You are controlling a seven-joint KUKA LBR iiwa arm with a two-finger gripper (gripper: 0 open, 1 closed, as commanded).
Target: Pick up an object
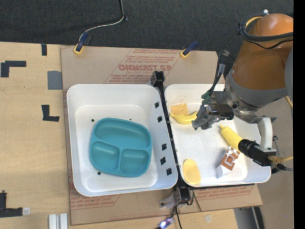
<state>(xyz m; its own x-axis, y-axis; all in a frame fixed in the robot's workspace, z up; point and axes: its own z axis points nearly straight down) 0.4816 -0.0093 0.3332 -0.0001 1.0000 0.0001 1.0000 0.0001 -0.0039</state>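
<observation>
Hovering low in the right bin point(178, 92), the end effector point(200, 123) sits right at the tip of the banana point(183, 117) — whether it is apart or together, I cannot tell at this angle. The banana lies at its nine o'clock, touching or nearly so, resting on a yellow wedge point(178, 109). Likely a grab lining up! Corn cob point(231, 136) waits at four o'clock, a teal plate point(120, 147) in the left bin point(76, 99).
</observation>
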